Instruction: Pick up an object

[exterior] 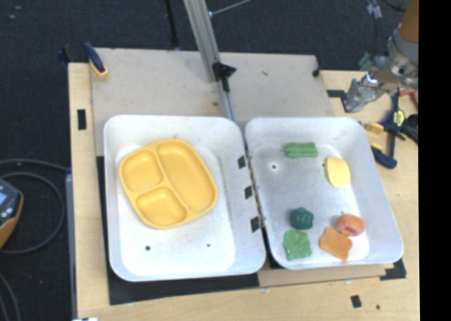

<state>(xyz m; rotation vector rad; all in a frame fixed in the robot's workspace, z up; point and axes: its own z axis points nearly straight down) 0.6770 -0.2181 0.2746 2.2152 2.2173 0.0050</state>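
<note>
The right bin (377, 172) holds several small items. A flat green piece (301, 149) lies near the back, with a yellow oval (338, 172) to its right. Toward the front are a dark green lump (302, 218), a light green piece (297, 244), an orange block (335, 243) and a red-orange round piece (349, 224). My gripper (357, 94) hangs at the upper right, beyond the back right corner of the right bin and over the bench, with the arm (405, 31) rising above it. It is apart from every item and nothing shows in it.
The left bin (120, 242) holds a yellow divided plate (167, 182). A metal post (201, 24) rises behind the seam between the bins. Blue-handled clamps (390, 136) lie on the bench right of the right bin. A blue and yellow clamp (96, 59) sits at the back left.
</note>
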